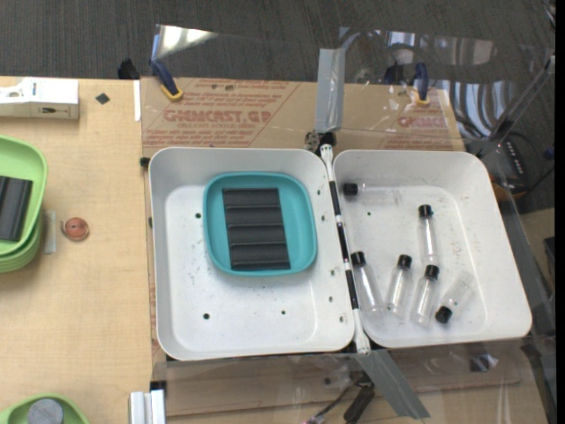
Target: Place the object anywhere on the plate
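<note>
Wooden surface (88, 325), pale grain, carries two shallow white bins centre frame. Left bin (177, 316): teal plate (305, 228), rounded square, glossy rim, a dark ribbed slab (256, 228) lying on it. Right bin (494, 316): six clear vials with black caps, scattered; one (428, 232) upright in frame, another (364, 281) along the left wall. Claw's state: cannot tell.

Glossy teal plastic plate (302, 228), clear glassy vials (428, 235), matt wooden bench (88, 325).
</note>
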Action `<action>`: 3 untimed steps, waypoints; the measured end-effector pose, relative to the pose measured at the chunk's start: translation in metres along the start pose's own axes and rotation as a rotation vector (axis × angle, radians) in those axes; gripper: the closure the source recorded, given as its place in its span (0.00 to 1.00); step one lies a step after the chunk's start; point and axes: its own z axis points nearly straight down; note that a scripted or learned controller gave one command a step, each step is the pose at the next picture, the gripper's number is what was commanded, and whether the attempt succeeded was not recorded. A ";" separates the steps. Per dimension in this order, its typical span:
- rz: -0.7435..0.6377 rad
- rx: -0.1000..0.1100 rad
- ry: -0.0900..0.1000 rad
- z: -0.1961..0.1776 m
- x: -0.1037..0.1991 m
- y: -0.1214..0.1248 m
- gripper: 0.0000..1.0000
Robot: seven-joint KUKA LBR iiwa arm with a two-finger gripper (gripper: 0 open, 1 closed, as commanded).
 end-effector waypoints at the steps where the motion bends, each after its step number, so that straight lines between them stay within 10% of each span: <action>1: 0.001 0.000 0.000 0.000 0.000 0.000 0.00; 3: 0.002 0.000 0.000 0.000 0.000 0.000 0.00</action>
